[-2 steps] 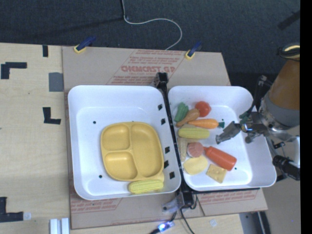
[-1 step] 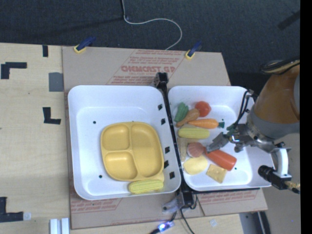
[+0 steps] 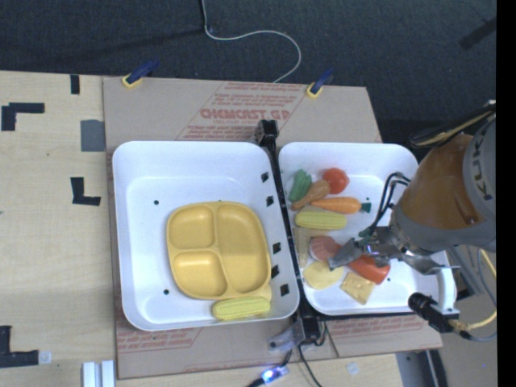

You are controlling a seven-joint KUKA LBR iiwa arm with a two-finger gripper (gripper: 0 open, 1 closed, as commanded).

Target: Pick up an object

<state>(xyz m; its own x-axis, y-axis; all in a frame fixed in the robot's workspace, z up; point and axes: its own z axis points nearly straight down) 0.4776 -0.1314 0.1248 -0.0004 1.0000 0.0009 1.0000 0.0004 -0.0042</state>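
Pincer (image 3: 348, 256) low in right bin (image 3: 401, 158), over toy food

Grey arm (image 3: 476, 216) at the frame's right, with a broad orange band; black cables loop beside it; dark metal gripper (image 3: 355, 252) at its tip.

Toy food (image 3: 334, 208) crowding right bin (image 3: 379, 153); open floor along its right side.

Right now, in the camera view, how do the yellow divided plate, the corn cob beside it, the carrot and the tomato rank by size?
Largest to smallest, as they look:
1. yellow divided plate
2. corn cob in the left bin and carrot, which look too alike in size to rank
3. tomato
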